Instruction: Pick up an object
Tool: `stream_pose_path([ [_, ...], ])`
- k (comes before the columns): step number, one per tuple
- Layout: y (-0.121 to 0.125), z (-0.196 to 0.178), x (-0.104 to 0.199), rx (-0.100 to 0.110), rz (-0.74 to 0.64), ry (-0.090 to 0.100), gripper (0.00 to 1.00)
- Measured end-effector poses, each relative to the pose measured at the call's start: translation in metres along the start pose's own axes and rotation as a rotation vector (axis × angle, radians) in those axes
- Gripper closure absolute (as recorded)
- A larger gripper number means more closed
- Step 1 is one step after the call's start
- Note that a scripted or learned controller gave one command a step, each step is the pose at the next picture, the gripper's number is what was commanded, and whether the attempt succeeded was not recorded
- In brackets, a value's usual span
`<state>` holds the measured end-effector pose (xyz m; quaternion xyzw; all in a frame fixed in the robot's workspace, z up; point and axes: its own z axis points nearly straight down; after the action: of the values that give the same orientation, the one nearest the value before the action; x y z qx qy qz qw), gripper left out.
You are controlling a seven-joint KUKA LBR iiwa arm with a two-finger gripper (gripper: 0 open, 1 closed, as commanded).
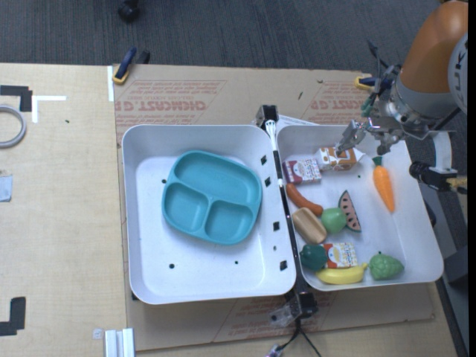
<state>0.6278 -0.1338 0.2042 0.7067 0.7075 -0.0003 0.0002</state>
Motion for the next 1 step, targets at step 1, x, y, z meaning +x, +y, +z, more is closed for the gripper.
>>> stream_pose_path([
  [1,-0.0250,0.0999,-0.0351,-0.001,-0.300,0.000,0.00],
])
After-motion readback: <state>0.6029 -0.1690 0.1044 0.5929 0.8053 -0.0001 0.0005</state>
